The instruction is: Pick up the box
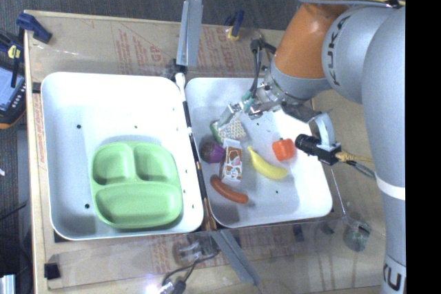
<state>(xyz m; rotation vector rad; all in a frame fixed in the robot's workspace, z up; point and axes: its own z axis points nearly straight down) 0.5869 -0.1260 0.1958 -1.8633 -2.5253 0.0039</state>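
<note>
The box [233, 161] is a small printed carton lying in the middle of the right bin [310, 200]. It rests between a purple eggplant [210, 151] on its left and a yellow banana [266, 164] on its right. My gripper [242, 112] hangs over the back half of that bin, just beyond the box, right over a green item with a mesh pattern [230, 127]. Nothing shows between its tips.
A red-orange pepper [283, 149] sits right of the banana, and a sausage [228, 191] lies in front of the box. The left bin [69, 100] holds a green divided tray [136, 184]. The arm's grey body and orange band [310, 38] cover the right bin's back right corner.
</note>
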